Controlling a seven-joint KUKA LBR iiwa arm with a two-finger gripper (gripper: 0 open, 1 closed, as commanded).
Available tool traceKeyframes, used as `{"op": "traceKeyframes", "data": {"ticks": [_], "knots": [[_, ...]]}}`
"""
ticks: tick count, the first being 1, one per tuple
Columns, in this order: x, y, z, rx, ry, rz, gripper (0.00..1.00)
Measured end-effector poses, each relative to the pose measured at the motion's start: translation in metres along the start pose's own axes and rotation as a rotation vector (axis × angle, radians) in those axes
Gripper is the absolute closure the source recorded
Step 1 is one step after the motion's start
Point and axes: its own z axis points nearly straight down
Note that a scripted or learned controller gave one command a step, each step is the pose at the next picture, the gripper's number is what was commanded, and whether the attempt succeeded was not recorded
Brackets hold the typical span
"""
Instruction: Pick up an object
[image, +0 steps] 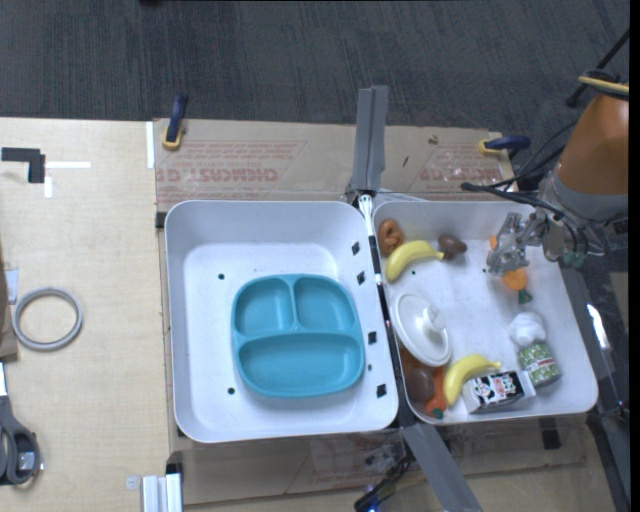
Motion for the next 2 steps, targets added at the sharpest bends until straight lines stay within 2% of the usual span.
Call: {"op": "traceKeyframes", "data": {"ticks": [1, 2], "knots": [[0.000, 0.000, 0.000, 0.000, 0.001, 0.000, 0.00], [-0.002, 0.000, -0.011, 0.001, -0.008, 0.001, 1.00]]}}
